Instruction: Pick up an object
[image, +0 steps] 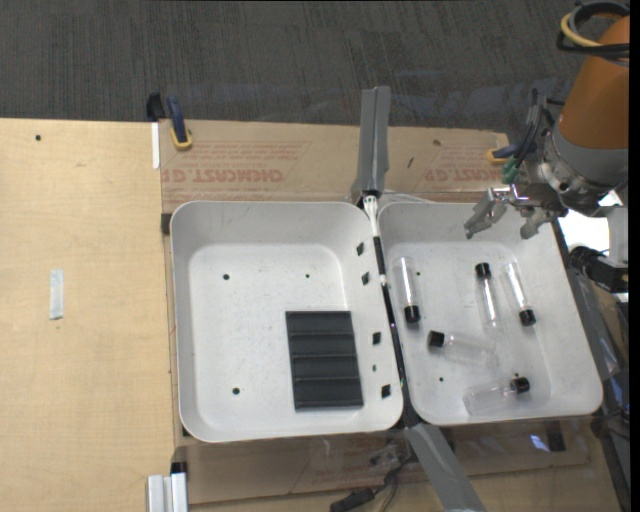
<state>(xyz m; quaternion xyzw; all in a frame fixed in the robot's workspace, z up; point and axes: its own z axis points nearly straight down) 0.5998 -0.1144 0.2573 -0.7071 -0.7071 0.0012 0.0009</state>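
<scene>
Nearest you, clear tubes (487, 292) lie lengthwise near-to-far in the right bin (590, 385), just nearward of your spread, empty fingers (505, 222) at its far rim.

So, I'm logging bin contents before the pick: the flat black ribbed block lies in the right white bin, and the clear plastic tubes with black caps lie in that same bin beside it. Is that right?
Not quite. The camera view shows the flat black ribbed block in the left white bin, alone there. The clear plastic tubes with black caps do lie in the right white bin.
</scene>
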